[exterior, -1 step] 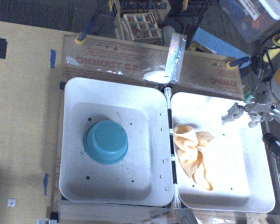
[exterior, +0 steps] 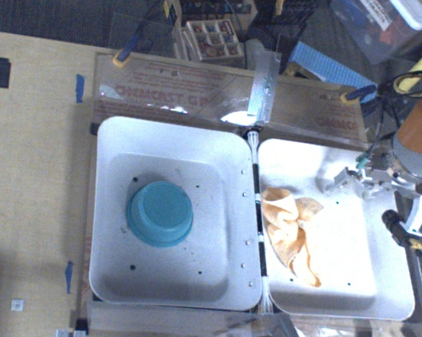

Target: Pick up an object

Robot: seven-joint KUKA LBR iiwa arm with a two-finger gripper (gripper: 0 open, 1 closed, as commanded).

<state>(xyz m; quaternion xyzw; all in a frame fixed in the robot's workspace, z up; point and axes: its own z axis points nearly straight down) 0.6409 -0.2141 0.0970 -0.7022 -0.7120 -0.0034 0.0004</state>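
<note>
Camera view: two shallow white plastic bins on a wooden bench; crumpled orange cloth in right bin; gripper state unclear.

A teal bowl lay upside down in my left bin; a crumpled orange cloth lay in the right bin.

A round teal plastic bowl sits upside down near the middle of the left shallow white bin. A crumpled peach-orange cloth lies in the right white bin, against its left wall. The end effector hovers over that bin's far right corner, apart from the cloth.
</note>
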